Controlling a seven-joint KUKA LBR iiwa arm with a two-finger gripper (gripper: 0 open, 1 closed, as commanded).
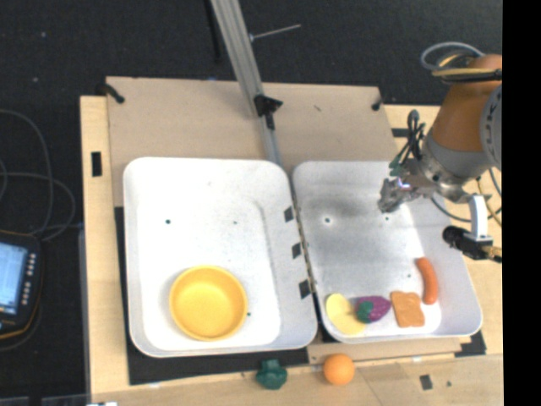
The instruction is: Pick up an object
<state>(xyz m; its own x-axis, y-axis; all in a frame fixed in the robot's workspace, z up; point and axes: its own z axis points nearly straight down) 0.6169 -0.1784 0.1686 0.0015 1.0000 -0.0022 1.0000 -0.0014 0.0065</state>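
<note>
Grey and orange, the arm point(463, 129) comes in from the right edge, where its upper part is cut off, and carries the pincer point(390, 196) low over the far part of the right bin point(363, 227); the pincer is small and dark against the wrist cables, so I cannot tell whether it is released or clenched, and nothing shows between its tips. Well apart from the pincer, toward the near rim of the same bin, lie a pale yellow piece point(340, 313), a purple and green lump point(369, 309) whose shape is hard to make out, an orange block point(407, 309) and, closer to the arm's side, an orange sausage shape point(428, 279). Far to the pincer's other side, the left bin point(203, 201) holds a yellow bowl point(208, 302). On the bench point(169, 117) past the near rims sit an orange ball point(338, 369) and a small green object point(271, 375).
</note>
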